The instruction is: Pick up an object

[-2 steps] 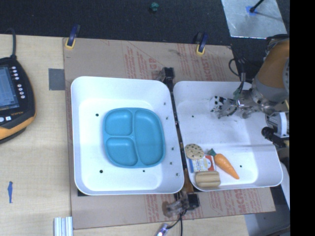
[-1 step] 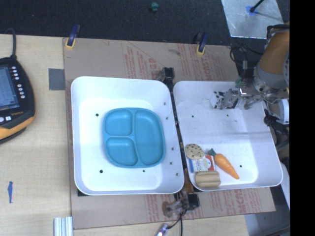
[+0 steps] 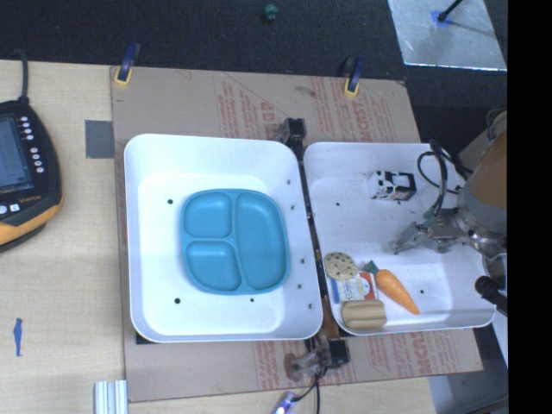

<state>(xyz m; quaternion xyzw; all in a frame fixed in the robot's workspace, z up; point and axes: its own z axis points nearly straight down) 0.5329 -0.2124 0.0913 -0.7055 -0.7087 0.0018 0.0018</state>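
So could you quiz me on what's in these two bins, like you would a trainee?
1. True or false: the blue divided plate lies in the left bin.
2. Which lies nearest the toy carrot: (a) the black-and-white cow toy, (b) the plate, (c) the small boxed item?
3. Fill in: the gripper hangs over the ___ bin.

Key: 1 true; 2 c; 3 right.

Robot lab: teach pendant (image 3: 24, 172), clamped cardboard (image 3: 259, 102)
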